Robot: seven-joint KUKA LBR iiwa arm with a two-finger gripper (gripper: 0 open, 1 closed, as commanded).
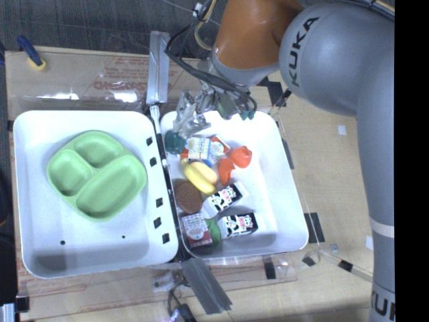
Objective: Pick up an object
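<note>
My gripper (pixel 190 117) hangs over the back left corner of the right bin (pixel 285 200), below the orange band of the arm. Just in front of it lie a teal piece (pixel 174 141) and a small labelled carton (pixel 200 147). Further forward are an orange bottle (pixel 234 161), a yellow fruit (pixel 200 176), a brown round cookie (pixel 188 195), two cow-print cartons (pixel 224 196) (pixel 239 224) and a red-labelled cup (pixel 195 227). I see nothing lifted off the pile.
The left bin (pixel 33 240) holds a green divided plate (pixel 97 173). A grey divider rail (pixel 158 69) runs up between the bins at the back. The big grey arm (pixel 342 52) covers the bench's back right. A blue-and-yellow tool (pixel 31 52) lies at the far back left.
</note>
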